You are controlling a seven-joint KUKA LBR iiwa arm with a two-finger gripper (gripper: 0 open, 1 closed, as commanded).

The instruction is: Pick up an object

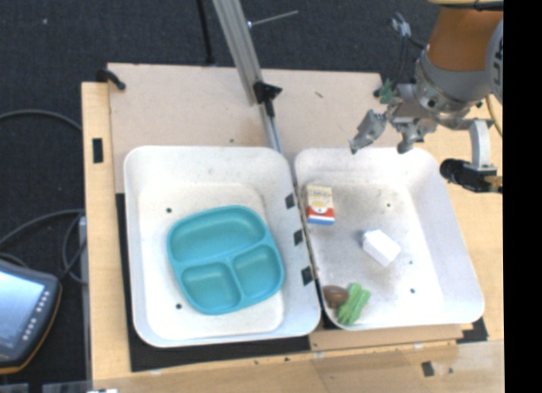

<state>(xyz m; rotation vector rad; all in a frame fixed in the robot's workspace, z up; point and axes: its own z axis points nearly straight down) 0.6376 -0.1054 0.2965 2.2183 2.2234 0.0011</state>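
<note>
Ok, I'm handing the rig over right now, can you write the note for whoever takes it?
Tool: open, holding nothing, hanging over the far edge of the right bin.
Right bin holds: small red, white and blue carton by the left wall; white block near the middle; green object and brown object, touching, in the near left corner.
Left bin: teal divided tray.
Done: nothing picked yet.
Left: choose an object, descend, grasp and lift. The white block stands apart from the rest, so it looks the easiest.
</note>
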